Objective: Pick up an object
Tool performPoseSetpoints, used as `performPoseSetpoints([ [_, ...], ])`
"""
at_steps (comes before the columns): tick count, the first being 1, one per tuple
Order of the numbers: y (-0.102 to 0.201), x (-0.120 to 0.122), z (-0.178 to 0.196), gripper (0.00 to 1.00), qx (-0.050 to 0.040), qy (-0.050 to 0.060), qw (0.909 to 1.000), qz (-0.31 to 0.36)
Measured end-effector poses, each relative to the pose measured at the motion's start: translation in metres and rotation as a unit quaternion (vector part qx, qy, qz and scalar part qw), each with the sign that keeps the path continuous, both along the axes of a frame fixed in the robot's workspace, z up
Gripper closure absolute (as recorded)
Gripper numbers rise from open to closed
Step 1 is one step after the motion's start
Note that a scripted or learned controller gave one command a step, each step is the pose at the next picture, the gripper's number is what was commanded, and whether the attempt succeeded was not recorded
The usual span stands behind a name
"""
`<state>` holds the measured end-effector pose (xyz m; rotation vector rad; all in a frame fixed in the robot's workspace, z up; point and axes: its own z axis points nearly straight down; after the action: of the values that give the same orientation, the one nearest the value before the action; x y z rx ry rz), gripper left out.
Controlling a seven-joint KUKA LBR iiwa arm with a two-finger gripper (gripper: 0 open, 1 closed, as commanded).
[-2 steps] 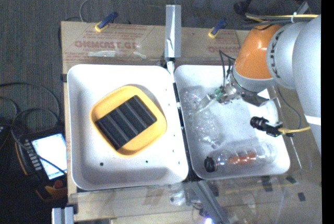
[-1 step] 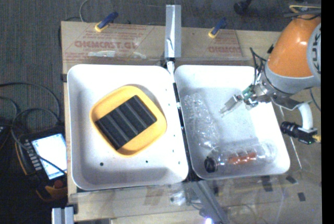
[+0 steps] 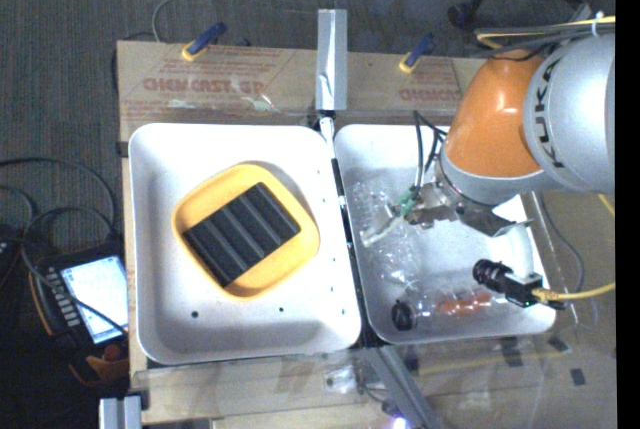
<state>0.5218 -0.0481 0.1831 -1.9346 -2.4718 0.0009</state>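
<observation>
Bottle point(image 3: 440, 305), clear plastic, is lying along the right bin's point(image 3: 352, 217) front edge while I am hanging my claw point(image 3: 425, 205) mid-bin, grip unreadable, judging I should be lowering squarely over its body.

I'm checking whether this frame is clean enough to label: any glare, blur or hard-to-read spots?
Camera view: the shallow white right bin is washed out by glare, so the clear crinkled plastic pieces barely stand out; the grey and orange arm looks soft and hides the gripper; the yellow tray with black ribbed insert in the shallow white left bin reads sharply.
</observation>
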Motion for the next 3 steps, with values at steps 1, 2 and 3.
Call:
performPoseSetpoints([
  [1, -0.106, -0.024, -0.062, 0.0, -0.0013, -0.003, 1.0, -0.008],
  [2, -0.132, 0.043, -0.089, 0.0, -0.0001, -0.009, 0.9935, -0.113],
  [3, -0.07, 0.081, -0.09, 0.0, -0.0056, -0.006, 0.9936, -0.113],
])
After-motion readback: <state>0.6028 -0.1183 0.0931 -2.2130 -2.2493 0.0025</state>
